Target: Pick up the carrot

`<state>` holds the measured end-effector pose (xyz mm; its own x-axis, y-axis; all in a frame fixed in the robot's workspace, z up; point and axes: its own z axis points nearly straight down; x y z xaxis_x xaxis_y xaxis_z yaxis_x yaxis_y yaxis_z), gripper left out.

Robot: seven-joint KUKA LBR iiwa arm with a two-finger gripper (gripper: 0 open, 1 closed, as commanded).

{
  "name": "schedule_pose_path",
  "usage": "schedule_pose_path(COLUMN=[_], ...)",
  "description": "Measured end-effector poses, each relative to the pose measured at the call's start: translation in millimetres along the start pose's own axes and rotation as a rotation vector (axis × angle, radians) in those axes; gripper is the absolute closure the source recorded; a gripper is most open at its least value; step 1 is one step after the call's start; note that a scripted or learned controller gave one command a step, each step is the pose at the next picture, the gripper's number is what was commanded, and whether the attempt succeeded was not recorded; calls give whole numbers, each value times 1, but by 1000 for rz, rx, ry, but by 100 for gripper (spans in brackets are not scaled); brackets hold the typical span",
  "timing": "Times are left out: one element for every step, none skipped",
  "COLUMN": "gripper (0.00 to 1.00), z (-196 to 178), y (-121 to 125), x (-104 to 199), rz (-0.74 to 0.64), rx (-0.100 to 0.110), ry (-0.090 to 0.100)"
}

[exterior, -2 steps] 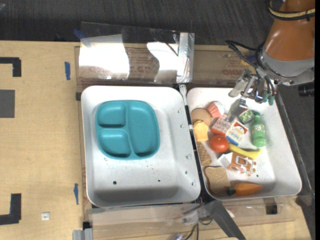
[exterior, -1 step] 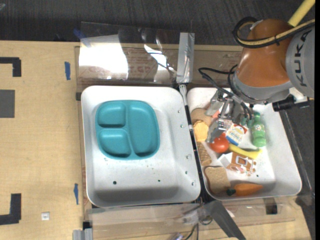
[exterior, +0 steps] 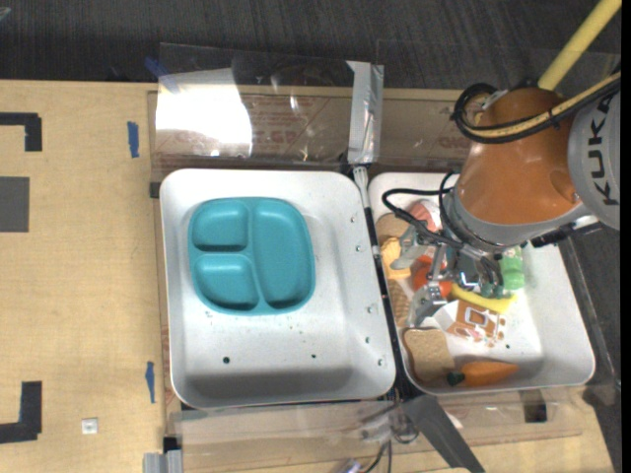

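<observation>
The carrot (exterior: 485, 371) lies on its side along the near wall of the right bin (exterior: 570, 353); it is orange, with a dark stub at its left end. My gripper (exterior: 435, 286) hangs over the middle of that bin among the toy food, up and to the left of the carrot and apart from it. The orange wrist band and grey arm hide the bin's back part. Something small and orange-red shows close by the gripper's tip, and I cannot tell whether it is held.
Around the gripper lie a tan bread slice (exterior: 425, 347), a yellow piece (exterior: 480, 298), a green piece (exterior: 512, 270) and a white-and-orange piece (exterior: 478, 323). The left bin (exterior: 197, 363) holds a teal divided plate (exterior: 252, 254). Clear plastic sheeting (exterior: 266, 116) stands behind the bins.
</observation>
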<state>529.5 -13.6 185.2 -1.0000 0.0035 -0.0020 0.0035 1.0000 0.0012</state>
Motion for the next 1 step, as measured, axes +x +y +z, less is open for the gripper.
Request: schedule_pose_path(gripper=[0], z=[0], y=[-10], x=[9], rz=[254], rx=[1], ry=[0])
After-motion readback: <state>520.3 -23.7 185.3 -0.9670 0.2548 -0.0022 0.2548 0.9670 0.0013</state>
